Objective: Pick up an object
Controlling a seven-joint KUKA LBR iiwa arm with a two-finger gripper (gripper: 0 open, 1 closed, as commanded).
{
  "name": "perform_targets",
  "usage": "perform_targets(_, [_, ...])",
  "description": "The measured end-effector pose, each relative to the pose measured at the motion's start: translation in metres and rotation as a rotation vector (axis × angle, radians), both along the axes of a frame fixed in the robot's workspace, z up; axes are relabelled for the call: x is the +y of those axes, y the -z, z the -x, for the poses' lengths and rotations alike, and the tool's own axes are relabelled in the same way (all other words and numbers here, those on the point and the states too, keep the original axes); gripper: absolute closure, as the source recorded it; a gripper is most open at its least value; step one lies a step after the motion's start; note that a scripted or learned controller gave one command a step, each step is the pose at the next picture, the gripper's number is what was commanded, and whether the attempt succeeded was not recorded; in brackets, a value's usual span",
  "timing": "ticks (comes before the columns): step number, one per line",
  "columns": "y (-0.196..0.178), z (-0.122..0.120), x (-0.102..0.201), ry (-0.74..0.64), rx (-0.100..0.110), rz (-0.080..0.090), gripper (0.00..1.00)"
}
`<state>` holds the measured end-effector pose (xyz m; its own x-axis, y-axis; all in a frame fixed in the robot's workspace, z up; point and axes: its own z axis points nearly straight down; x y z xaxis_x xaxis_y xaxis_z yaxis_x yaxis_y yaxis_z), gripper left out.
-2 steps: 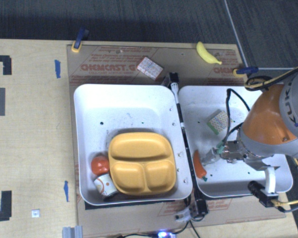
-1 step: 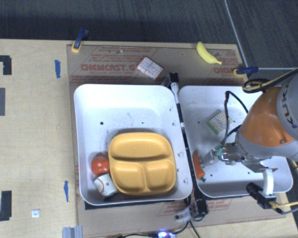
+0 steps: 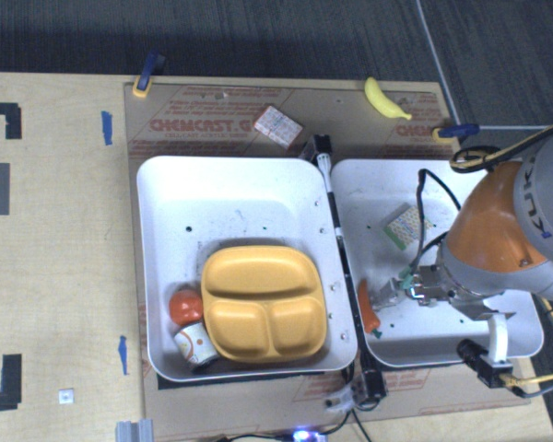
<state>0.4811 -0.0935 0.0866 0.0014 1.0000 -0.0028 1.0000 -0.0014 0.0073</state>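
Observation:
My gripper [image 3: 394, 294] is low in the right bin [image 3: 442, 343], near its left wall, below the arm's orange band [image 3: 496, 230]. An orange-red, carrot-like object [image 3: 367, 307] lies just left of the gripper against the bin's left rim. A small green and white patterned card [image 3: 404, 226] lies further back in the same bin, apart from the gripper. In the left bin [image 3: 166, 201], a yellow divided tray [image 3: 263, 300] lies upside down, with a red ball [image 3: 185, 305] and a small white and orange can [image 3: 195, 343] at its left.
A yellow banana [image 3: 385, 99] and a small patterned box [image 3: 276, 125] lie on the cardboard behind the bins. Blue clamps [image 3: 147, 72] hold the cardboard's back corners. Black cables [image 3: 475, 157] loop near the arm at the right.

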Motion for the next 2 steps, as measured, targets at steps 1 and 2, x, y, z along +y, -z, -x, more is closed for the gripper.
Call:
perform_targets(1, [0.0, 0.0, 0.0, 0.001, 0.0, 0.0, 0.0])
perform_targets(2, [0.001, 0.001, -0.017, -0.001, 0.002, -0.002, 0.0])
